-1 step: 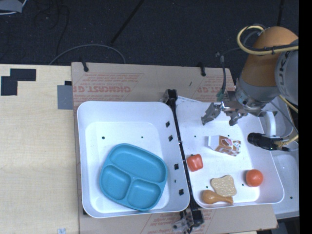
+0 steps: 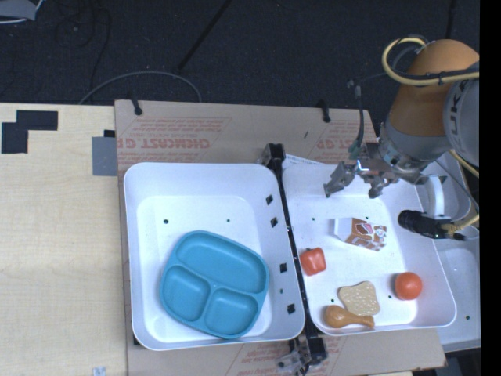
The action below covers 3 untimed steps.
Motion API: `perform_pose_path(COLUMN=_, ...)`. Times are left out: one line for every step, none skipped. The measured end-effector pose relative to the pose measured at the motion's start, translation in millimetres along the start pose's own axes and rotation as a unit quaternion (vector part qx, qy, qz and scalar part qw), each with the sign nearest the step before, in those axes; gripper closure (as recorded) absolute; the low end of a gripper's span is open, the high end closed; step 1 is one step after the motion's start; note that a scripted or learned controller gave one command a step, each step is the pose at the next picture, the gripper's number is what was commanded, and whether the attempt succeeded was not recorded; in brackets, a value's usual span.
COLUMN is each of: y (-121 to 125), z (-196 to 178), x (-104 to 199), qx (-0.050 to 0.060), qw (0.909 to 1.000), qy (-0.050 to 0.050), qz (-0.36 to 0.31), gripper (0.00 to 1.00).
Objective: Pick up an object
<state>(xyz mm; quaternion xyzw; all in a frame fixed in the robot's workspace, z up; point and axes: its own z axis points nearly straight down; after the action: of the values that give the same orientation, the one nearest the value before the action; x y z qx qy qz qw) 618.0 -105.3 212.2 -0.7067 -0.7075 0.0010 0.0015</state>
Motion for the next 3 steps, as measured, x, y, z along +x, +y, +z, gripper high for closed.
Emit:
perform_pose_path(y=-5, z=64, x=3, qx=0.003, qw=1.0, qy=0.0, qz=0.0, gripper=0.0)
perform_pose_path(y=5, z=104, x=-6, qx=-0.013, qw=0.9999, qy=-0.003, qz=-0.001, gripper=0.0)
perform_pose_path(y=5, z=125, x=-5, qx=-0.001, qw=1.0, qy=0.0, qz=-0.001, gripper=0.0)
